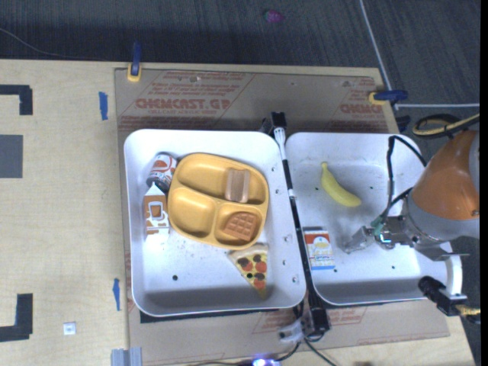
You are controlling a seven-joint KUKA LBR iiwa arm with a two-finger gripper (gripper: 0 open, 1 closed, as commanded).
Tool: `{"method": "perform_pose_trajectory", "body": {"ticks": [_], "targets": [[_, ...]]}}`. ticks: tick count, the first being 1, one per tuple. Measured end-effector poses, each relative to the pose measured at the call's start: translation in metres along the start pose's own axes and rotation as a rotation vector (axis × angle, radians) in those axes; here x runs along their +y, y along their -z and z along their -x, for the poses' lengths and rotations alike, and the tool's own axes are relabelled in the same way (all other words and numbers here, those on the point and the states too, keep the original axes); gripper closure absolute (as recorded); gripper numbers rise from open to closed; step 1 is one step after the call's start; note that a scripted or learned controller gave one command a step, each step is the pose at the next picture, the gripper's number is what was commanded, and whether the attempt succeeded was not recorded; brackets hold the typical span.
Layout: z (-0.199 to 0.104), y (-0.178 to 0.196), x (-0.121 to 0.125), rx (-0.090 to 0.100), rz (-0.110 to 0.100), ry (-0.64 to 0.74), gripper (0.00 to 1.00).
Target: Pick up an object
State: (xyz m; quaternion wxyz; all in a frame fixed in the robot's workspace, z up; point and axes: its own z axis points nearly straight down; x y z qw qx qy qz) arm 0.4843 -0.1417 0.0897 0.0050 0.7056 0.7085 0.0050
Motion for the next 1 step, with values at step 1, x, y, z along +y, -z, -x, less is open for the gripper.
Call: {"method": "perform_pose_trajectory", "body": {"ticks": [1], "targets": [[-0.0396, 0.0001, -0.001, -0.017, 0.005, -0.011, 0.0]]}}
